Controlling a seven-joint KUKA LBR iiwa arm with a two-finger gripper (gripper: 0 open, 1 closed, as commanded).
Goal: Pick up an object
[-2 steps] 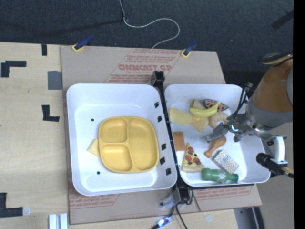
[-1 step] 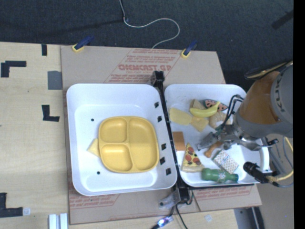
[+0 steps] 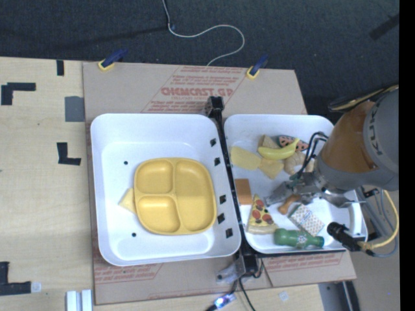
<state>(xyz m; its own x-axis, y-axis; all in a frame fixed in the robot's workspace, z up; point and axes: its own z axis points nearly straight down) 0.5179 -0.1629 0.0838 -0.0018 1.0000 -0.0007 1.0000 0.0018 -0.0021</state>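
In the left bin (image 3: 104, 173) a yellow divided plate (image 3: 175, 195) is seen, lying flat, with a pale yellow wedge (image 3: 126, 201) tucked under its left edge. The plate is judged stiff, light and smooth, awkward for two fingers except at its rim.

In the right bin (image 3: 246, 125) a heap of small toy foods is held: a pale yellow slice (image 3: 245, 158), an orange block (image 3: 243, 191), a pizza slice (image 3: 260, 215), a banana (image 3: 279, 151) with small pieces beside it, a green bottle (image 3: 297, 240) lying on its side near the front wall, and a patterned packet (image 3: 307, 220).

All are judged light, rigid plastic and somewhat slippery. The bottle would best be taken across its narrow body, the banana across its middle.

The gripper (image 3: 290, 193) is lowered over the middle of the right bin, between the banana and the packet. Whether it is spread or closed cannot be told, and nothing can be seen gripped.
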